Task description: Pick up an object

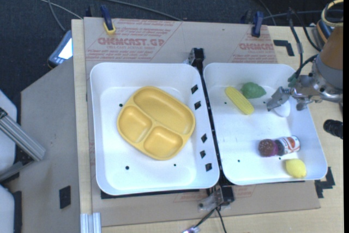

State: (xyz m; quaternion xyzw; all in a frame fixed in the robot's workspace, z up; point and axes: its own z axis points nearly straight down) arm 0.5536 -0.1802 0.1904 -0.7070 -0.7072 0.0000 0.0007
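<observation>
I read red "CHEMCAST GP" print on the board (131,41) behind my two bins, repeated at its right, partly hidden.

We count: white bins, two, left bin (103,133) and right bin (240,169). Yellow divided plate (156,123), one, three compartments. Corn cob (239,100), one. Green item (253,89), one. Dark red round item (268,147), one. Small can (288,144), one. Lemon (296,168), one. Blue clamps on table, two: (107,20), (256,24).
</observation>
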